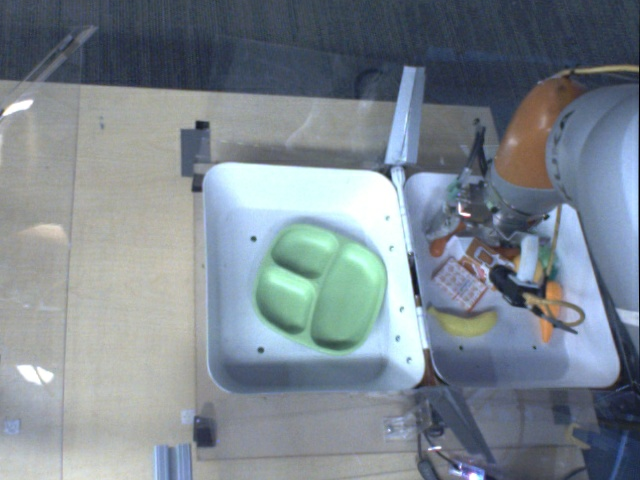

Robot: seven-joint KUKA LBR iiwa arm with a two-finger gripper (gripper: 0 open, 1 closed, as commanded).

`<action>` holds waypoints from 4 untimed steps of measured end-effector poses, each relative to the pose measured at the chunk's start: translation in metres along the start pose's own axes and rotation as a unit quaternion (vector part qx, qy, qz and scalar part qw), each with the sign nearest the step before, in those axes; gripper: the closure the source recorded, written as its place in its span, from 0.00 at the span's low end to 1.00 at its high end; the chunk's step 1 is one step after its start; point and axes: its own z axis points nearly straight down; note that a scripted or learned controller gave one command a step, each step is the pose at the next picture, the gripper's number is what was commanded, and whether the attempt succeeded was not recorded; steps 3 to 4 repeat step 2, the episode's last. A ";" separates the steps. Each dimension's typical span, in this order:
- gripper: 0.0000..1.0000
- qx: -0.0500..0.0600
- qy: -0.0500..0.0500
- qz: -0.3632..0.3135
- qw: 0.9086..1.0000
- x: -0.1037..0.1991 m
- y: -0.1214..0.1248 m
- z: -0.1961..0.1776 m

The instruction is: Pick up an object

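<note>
The right white bin (520,363) holds a yellow banana (463,321) near its front left. An orange-and-white checked packet (460,280) lies just behind the banana. Orange-handled scissors (550,303) and a dark tool (510,286) lie to the right of the packet. My gripper (478,213) hangs low over the back of this bin, above a small cluttered pile, under the arm's orange band (528,138). I see nothing clearly held in it.
The left white bin (230,268) holds a green three-compartment plate (322,286) at its middle. A metal divider post (404,118) stands between the bins at the back. The grey arm body (605,168) covers the right bin's back right corner.
</note>
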 end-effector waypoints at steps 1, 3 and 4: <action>1.00 -0.001 0.000 -0.002 1.000 0.002 0.002 -0.008; 1.00 0.011 0.001 -0.046 0.999 0.034 -0.024 -0.130; 1.00 0.011 0.001 -0.046 0.999 0.034 -0.024 -0.130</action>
